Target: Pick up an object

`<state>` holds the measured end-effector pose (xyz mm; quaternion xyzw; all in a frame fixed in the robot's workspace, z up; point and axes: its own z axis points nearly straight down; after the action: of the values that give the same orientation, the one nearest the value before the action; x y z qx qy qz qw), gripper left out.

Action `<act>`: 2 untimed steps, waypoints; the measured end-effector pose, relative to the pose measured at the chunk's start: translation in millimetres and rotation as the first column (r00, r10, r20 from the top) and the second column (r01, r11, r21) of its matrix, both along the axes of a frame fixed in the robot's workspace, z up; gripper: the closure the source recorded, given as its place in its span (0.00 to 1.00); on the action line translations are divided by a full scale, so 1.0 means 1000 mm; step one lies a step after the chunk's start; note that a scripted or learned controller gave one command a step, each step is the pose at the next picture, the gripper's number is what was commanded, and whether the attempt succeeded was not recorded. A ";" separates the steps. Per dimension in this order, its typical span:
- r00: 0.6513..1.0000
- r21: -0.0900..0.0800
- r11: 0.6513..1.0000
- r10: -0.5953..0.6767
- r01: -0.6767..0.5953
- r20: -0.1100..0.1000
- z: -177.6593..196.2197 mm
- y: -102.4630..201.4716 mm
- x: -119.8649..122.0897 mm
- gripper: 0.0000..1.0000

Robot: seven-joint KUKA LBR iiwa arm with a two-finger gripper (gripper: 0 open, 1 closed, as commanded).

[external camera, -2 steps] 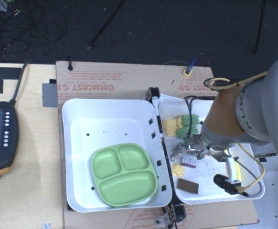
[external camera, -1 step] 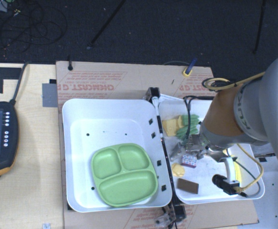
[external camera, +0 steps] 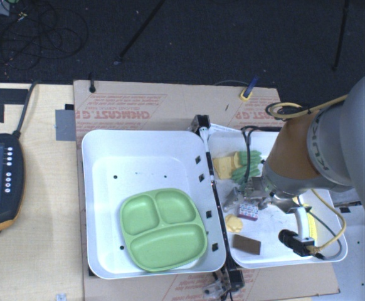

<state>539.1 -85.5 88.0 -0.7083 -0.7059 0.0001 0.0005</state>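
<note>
hand point(external camera: 248, 196) low in right bin point(external camera: 333, 256); green plate point(external camera: 163, 229) in left bin point(external camera: 107, 162).

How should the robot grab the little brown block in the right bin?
The brown block lies flat near the front of the right bin, apart from the pile of other items. Probably best to come straight down from above and pinch across its short width, since its long sides look straight and open, with bare bin floor on both sides for the fingers.

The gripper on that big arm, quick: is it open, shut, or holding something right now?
Gripper: low over the right bin, among the small objects; whether it is open, shut or holding anything cannot be told.
</note>
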 end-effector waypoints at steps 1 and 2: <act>1.000 0.001 1.000 0.000 0.000 0.000 0.000 0.000 0.000 0.00; 1.000 0.000 1.000 0.004 -0.004 0.000 0.000 -0.004 0.035 0.00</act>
<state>573.8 -89.2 87.6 -0.7068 -0.7074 0.0002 0.0007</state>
